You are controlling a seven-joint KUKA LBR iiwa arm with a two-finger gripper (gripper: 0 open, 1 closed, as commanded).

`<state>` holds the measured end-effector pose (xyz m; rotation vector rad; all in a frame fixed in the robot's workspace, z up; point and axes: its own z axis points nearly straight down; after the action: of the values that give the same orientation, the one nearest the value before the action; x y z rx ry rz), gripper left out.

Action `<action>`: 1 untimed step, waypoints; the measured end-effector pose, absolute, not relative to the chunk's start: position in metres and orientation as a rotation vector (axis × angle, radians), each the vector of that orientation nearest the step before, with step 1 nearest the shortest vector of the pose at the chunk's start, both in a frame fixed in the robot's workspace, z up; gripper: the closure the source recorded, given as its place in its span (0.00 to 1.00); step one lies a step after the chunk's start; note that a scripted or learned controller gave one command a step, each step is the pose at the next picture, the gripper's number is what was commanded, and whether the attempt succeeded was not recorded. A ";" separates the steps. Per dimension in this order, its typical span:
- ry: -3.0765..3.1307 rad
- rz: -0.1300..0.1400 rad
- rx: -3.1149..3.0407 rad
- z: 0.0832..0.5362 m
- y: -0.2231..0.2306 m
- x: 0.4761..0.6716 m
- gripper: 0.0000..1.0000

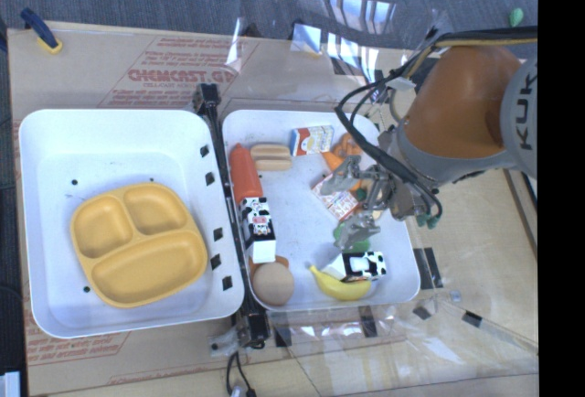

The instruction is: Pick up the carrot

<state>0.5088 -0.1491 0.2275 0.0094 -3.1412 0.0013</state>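
The grey arm (462, 107) reaches in from the right, its orange band bulking over the right bin's (302, 235) far right corner, with black cables looping off the wrist. The gripper (366, 219) hangs over the right half of that bin, above a crumpled red-and-white packet (335, 196) and just beyond a small cow-patterned carton (363, 264); whether it is open or closed cannot be told from this angle. The carrot (243, 173) lies in the same bin hard against the left wall, well apart from the gripper. Its long axis runs along that wall, from the far end toward the near end. A second cow-patterned carton (258, 228) lies over its near end, with an egg (272, 284) beyond that. A banana (340, 285) lies near the front wall. The left bin (46, 203) holds a yellow divided plate (137, 244).
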 end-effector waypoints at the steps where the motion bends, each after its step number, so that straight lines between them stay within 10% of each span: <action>1: -3.139 0.002 -0.177 0.212 -0.180 0.551 0.00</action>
<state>0.5505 -0.1800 0.2120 -0.1770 -3.1394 0.0021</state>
